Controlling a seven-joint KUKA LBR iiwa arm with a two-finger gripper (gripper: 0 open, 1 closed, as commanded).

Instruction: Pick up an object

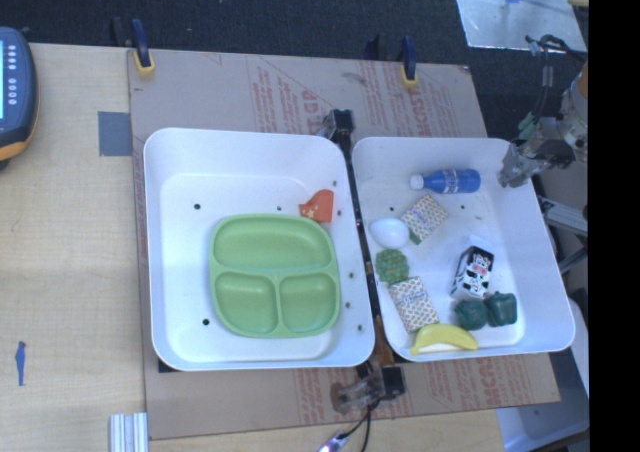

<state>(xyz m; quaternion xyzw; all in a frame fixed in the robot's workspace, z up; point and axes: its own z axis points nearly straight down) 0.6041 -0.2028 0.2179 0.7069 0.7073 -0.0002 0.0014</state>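
Note:
The right bin [535, 240] holds several small objects. A blue bottle [447, 181] lies on its side near the back. A white egg [389, 232], a patterned packet [425, 217] and a green broccoli piece [391, 265] sit toward the left. A second packet [413, 303], a yellow banana [445, 339], a black-and-white cow toy [475, 272] and two dark green vegetables [487, 311] lie near the front. My gripper [515, 172] hangs at the bin's back right rim, right of the bottle, with nothing seen in it.
The left bin [175, 240] holds a green divided plate [275, 275] and a small orange-red object [318, 205] near its right wall. Clamps [407, 57] hold the cardboard sheet at the back. A blue-and-yellow device [14, 90] sits at the far left.

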